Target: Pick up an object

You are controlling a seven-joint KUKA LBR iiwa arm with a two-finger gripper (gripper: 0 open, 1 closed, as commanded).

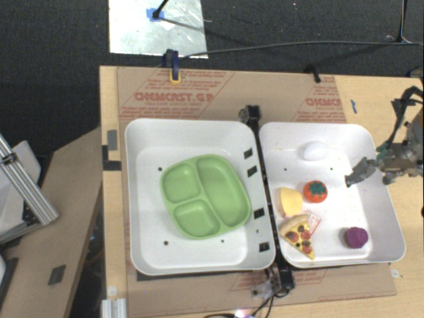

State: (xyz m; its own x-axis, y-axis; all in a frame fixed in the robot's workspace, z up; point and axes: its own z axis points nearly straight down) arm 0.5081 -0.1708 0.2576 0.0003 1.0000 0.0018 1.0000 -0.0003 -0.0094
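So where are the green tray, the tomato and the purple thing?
green tray (228, 184): camera view, on a bare compartment.
tomato (315, 191): camera view, on its red body.
purple thing (356, 237): camera view, on its middle.

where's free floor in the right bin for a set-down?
Right bin: bare along the back beside the white lump, and between tomato and purple ball. Crowded front-left: cheese, pizza. Gripper overhangs right side.

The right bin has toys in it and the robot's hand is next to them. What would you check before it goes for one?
1. Toys within the right bin: ok; tomato, pizza slice, purple ball, cheese wedge, white object.
2. Hand over that bin: ok.
3. Nothing held in the hand: cannot tell.
4. Tomato standing apart: ok.
5. Pizza slice free of the cheese wedge: not ok, touching.
6. Green plate out of the way: ok, left bin.
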